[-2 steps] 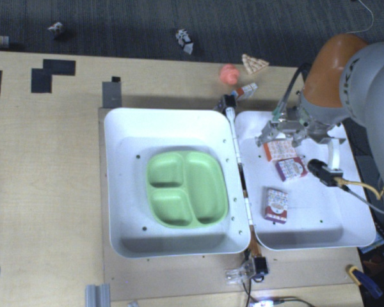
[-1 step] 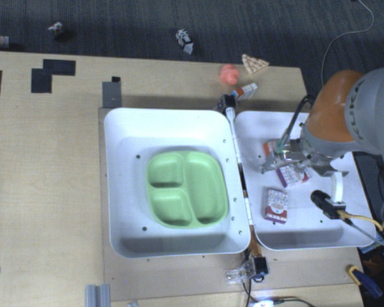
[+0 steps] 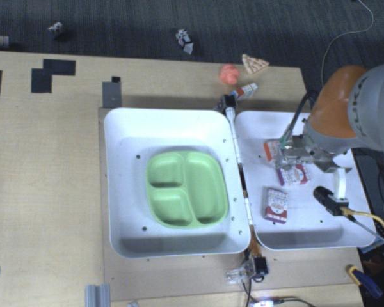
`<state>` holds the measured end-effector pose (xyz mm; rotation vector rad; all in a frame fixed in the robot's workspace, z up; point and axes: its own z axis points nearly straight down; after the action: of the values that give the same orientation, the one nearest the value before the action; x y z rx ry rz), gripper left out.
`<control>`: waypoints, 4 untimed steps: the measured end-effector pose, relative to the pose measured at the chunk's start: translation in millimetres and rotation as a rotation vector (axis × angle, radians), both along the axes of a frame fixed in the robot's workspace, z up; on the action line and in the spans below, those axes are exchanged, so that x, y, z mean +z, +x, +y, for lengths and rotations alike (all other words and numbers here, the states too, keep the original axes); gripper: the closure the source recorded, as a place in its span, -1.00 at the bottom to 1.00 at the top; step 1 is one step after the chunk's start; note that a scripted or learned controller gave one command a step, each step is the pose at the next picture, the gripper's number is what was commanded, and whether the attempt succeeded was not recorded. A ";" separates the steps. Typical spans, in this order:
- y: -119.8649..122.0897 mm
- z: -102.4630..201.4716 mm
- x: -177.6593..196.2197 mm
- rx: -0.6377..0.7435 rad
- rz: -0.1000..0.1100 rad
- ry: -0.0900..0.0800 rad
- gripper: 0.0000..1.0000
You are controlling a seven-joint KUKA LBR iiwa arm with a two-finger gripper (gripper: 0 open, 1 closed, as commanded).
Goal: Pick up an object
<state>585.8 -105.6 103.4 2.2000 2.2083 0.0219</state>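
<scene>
My gripper (image 3: pixel 288 157) is low in the right bin (image 3: pixel 307 232), reaching in from the right under the grey arm with its orange band. It sits among small packets: an orange-and-white one (image 3: pixel 269 150) just to its left and a pink-printed one (image 3: pixel 294 175) right below it. A red-and-white packet (image 3: pixel 276 204) lies flat nearer the bin's front, apart from the gripper. The arm hides how the gripper meets the packets beneath it.
The left bin (image 3: pixel 125 171) holds a green divided plate (image 3: pixel 185 187). Behind the bins on the bench lie a pink ball (image 3: pixel 229 74), a toy pizza slice (image 3: pixel 255 63) and a small tube (image 3: pixel 243 93). Cables and a clip (image 3: pixel 249 272) sit at the front edge.
</scene>
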 end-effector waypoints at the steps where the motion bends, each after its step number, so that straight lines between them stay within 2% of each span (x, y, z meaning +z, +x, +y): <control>1: -57.7 73.1 93.8 0.001 0.023 0.008 1.00; 2: -58.1 72.6 93.5 0.000 0.024 0.008 -1.00; 3: -68.0 14.0 -14.5 -0.002 0.023 0.006 -1.00; 4: -66.3 14.8 -3.4 0.000 0.018 0.006 1.00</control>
<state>519.4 -90.8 100.0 2.2124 2.2202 0.0096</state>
